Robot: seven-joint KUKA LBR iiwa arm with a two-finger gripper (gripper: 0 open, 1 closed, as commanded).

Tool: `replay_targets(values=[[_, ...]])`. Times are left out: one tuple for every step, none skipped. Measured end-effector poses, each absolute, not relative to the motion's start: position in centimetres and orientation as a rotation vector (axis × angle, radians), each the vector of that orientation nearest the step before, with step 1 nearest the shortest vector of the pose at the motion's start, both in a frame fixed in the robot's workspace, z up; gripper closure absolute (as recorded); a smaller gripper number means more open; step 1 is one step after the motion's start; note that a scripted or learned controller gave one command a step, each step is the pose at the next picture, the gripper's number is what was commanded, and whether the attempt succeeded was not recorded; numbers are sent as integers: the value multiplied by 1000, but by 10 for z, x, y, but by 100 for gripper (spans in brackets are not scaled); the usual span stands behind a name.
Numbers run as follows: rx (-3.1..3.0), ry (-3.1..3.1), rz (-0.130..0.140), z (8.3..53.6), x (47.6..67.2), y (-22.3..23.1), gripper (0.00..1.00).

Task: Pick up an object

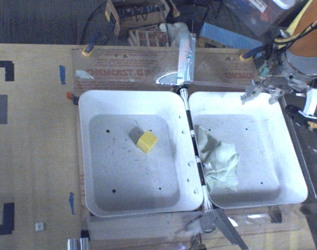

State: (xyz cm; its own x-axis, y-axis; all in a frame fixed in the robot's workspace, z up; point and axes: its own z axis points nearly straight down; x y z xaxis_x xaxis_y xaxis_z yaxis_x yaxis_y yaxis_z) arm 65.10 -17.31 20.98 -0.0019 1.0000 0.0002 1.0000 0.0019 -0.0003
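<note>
- Where the clear sheet (148,66) lies behind the bins, faint red lettering runs along it; it looks like "CHEMCAST", though the letters are too washed out to be sure.
- At the upper right of the frame the gripper (264,90) hangs over the far rim of the right bin (289,155). Its fingers look spread, with nothing between them.
- A yellow block (147,141) sits near the middle of the left bin (96,191).
- A pale crumpled cloth (218,160) lies in the right bin against its left wall.
- Most of the arm (307,46) is cut off by the frame's right edge.
</note>
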Motion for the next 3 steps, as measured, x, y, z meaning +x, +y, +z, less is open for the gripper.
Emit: replay_targets(values=[[-2626,-1718,3,205,589,-139,0],[-2627,-1721,3,215,590,-139,100],[-2747,-1526,0,288,552,-28,100]])
